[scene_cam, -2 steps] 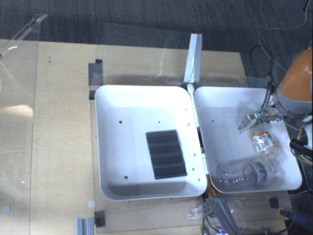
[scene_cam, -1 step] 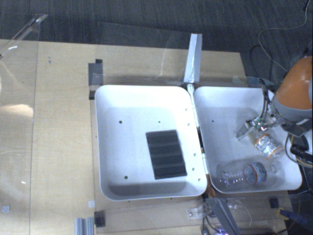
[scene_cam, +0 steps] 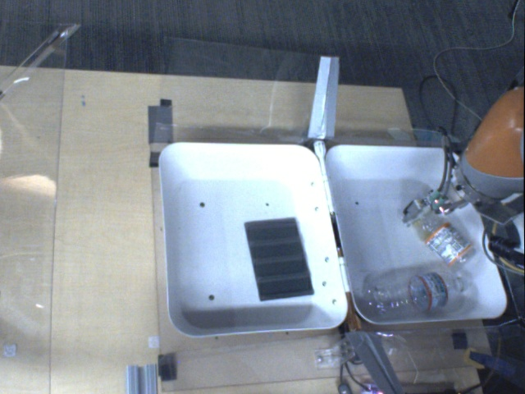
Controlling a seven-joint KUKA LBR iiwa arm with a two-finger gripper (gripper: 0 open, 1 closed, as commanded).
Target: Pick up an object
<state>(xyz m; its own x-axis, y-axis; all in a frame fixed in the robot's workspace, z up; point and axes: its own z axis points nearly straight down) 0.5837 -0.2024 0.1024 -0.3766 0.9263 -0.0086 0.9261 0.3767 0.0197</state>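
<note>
Lying on its side near the front wall of the right bin, a clear plastic bottle with a blue and red label band points its cap end toward 9 o'clock. Up from it, toward 1 o'clock, a small clear packet with orange and white print rests on the bin floor, tilted. Just beyond that packet, toward 11 o'clock from it, the gripper hangs low over the bin, its tip close to the packet's upper end. Whether the tip touches the packet cannot be told, and how far the jaws stand apart, or whether they have hold of anything, cannot be told either. The grey arm with its orange band comes in from 3 o'clock. In the left bin, a black ridged block lies flat, a little toward 5 o'clock from that bin's middle. Both bins sit side by side on a light wooden bench, touching along their shared edge.
</note>
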